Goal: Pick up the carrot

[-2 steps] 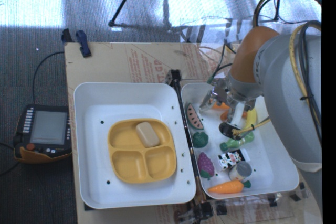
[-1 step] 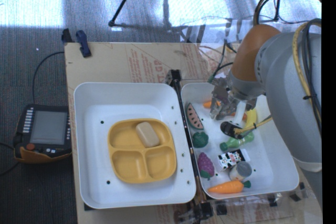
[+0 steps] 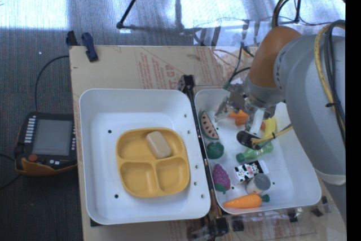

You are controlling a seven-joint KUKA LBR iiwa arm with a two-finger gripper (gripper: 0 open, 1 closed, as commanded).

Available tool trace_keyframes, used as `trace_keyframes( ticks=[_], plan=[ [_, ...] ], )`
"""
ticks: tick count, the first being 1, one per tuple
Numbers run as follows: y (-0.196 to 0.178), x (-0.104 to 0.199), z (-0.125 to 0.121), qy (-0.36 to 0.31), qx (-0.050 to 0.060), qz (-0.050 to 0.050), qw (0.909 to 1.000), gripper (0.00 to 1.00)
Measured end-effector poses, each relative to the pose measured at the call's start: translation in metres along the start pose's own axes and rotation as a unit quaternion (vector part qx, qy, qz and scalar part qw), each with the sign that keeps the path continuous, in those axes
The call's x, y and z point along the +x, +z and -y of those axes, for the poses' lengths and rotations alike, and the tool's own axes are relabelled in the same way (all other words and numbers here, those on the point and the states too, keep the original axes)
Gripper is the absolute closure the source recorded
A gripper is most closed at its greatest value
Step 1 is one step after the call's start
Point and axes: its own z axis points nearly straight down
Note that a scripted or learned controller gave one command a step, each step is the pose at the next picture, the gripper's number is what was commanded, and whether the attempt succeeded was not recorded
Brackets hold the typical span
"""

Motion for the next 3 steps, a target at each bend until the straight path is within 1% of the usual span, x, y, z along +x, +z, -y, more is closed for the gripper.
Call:
trace_keyframes(
  ticks=[1, 2, 3],
  plan=[
    [-0.0074, -0.0005, 0.0009, -0.002, 0.004, 0.001, 1.0000, 1.00],
    [-0.0070, -0.0002, 0.0011, -0.002, 0.005, 0.001, 1.0000, 0.00],
    [-0.0147, -0.0007, 0.0018, -0.004, 0.009, 0.003, 0.9999, 1.00]
  ],
)
